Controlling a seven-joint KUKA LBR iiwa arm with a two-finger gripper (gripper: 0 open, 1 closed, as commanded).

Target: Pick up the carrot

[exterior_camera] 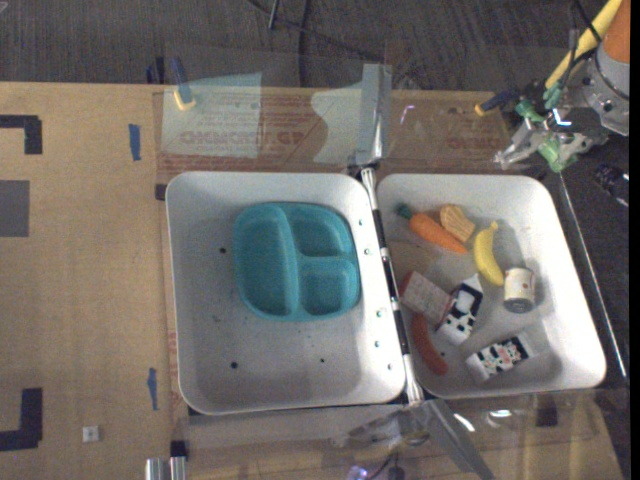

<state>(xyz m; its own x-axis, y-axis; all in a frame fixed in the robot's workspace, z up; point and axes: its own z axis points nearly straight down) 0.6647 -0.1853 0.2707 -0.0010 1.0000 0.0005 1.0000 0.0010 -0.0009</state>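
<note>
A tan, cardboard-coloured table (80, 268) fills the left and middle of the frame, marked with black squares and bits of blue tape, and dark carpet-like floor (150, 13) with a black cable runs along the top. A clear plastic sheet (270, 118) lies on the table just above the bins. Two shallow white bins sit side by side, touching along their inner rims. The left bin (200, 368) holds a teal divided plate (297, 260) in its upper middle. The right bin (575, 348) holds the clutter: the carrot (435, 230) lies in its upper left, green stem end towards the upper left, with a tan bread-like piece (458, 222) touching it on the right and a banana (487, 254) near by. Further down are a small white cup (519, 288), a pink card-like piece (424, 295), a black-and-white cow-patterned carton (461, 313), a red sausage (429, 345) and a second patterned carton (498, 358). The tool (540, 140) hangs at the upper right of the frame, outside the right bin's top rim and well apart from the carrot; whether its fingers are open or closed cannot be told, and nothing is seen in its grasp.
</note>
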